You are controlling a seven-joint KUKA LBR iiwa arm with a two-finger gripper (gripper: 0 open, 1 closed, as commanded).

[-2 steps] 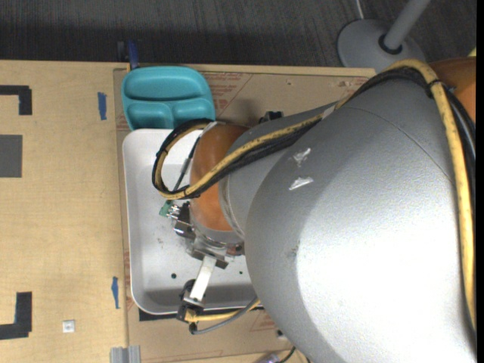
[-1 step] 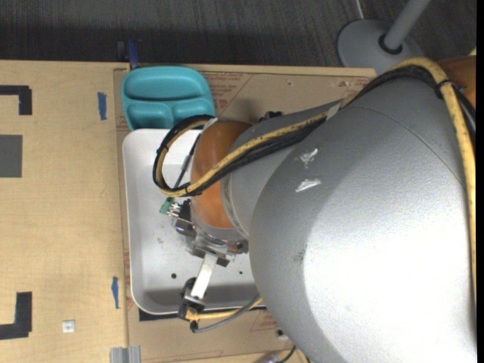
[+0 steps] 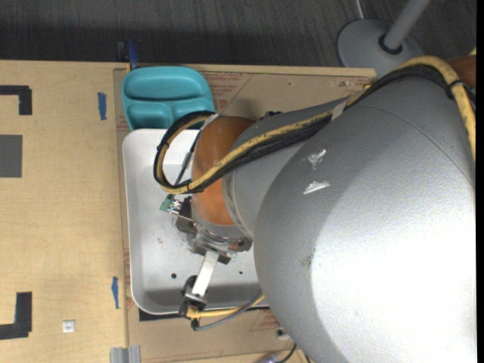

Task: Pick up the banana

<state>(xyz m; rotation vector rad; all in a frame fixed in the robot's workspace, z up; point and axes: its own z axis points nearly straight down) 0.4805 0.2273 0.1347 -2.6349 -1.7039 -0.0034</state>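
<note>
Tan bench, dark floor beyond its far edge.
Gripper (image 3: 204, 242): pointed down over the middle of the white bin (image 3: 147, 203); its opening cannot be told, as the wrist covers it.
Banana: place cannot be told. Probably under the wrist or arm, judged only from where the gripper points. Bearing and long axis cannot be judged.
Teal tray (image 3: 166, 97): at the bin's far edge.
Arm (image 3: 363, 203): overhangs the bin's right side.

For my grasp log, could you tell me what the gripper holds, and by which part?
Cannot be told: the gripper sits under the orange-banded wrist, over the shallow white bin.
</note>
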